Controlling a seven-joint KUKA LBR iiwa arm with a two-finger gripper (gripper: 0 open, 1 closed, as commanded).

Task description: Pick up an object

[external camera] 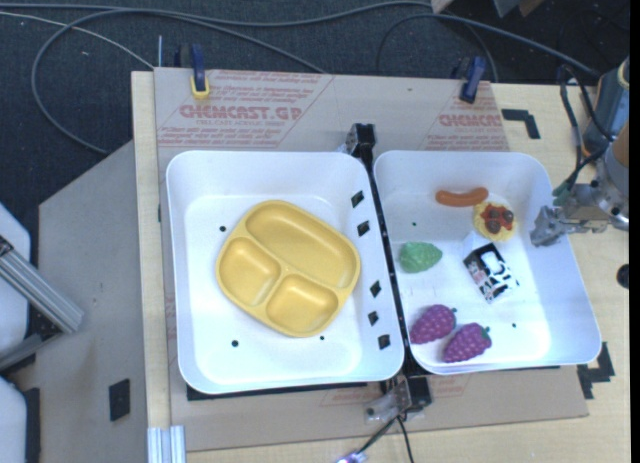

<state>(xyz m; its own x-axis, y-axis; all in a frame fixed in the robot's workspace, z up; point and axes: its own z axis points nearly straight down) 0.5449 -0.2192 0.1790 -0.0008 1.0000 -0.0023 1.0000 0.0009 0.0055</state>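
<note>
- The grey metal end effector [556, 223] sits at the right edge of the frame, over the right rim of the right shallow white plastic bin [560, 291]; whether it is spread or pressed together I cannot tell, and nothing shows between its tips.
- In the right bin, near the top, lies an orange toy sausage [462, 196], with a small round yellow toy pizza with red topping [496, 220] just below and right of it.
- A green leafy toy vegetable [420, 256] lies at the bin's left-middle; a small black-and-white box [487, 272] lies tilted right of it, near the centre.
- Two purple toy grape bunches [433, 324] [467, 342] lie side by side near the lower edge.
- The left shallow white plastic bin [190, 281] holds a yellow three-compartment plastic tray [288, 266], turned at an angle.
- Both bins rest on a pale wooden surface [150, 201] fixed with blue clamps [199, 69] at the top.
</note>
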